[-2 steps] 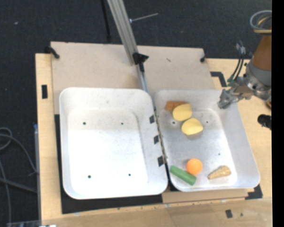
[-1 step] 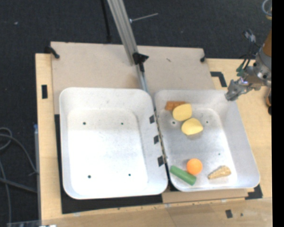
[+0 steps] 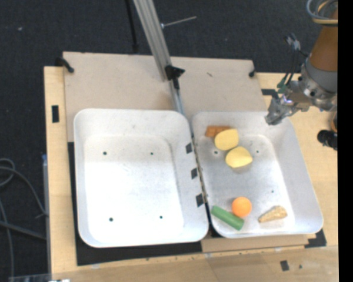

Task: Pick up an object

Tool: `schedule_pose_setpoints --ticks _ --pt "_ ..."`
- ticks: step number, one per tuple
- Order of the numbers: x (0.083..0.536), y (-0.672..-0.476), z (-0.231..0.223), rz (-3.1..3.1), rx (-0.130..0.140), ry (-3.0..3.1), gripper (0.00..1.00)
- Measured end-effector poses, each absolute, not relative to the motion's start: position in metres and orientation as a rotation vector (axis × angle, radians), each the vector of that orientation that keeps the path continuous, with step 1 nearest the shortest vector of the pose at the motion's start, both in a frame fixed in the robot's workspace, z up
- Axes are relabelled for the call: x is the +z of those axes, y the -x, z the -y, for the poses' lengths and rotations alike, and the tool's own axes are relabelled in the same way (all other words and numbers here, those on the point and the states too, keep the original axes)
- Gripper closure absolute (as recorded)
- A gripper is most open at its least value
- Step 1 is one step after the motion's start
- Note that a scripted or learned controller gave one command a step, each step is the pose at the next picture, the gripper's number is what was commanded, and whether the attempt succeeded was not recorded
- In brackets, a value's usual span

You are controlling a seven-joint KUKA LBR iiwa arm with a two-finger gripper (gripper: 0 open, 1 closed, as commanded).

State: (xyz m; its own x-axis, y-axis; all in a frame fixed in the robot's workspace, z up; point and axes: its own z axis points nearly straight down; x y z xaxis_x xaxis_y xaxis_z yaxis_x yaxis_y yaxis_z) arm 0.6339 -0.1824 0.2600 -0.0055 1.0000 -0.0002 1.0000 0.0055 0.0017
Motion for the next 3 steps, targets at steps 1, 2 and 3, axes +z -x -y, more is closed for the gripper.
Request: schedule_pose_setpoints --ticks 1,2,3 --pt "0.264 -0.620 0.132 -2.228 0.002 -2.215 1.00" --pt "0.265 -0.622 0.075 -2.230 0.002 -2.214 1.00" --pt "0.258 -0.613 0.035 -2.228 0.000 -2.216 1.00"
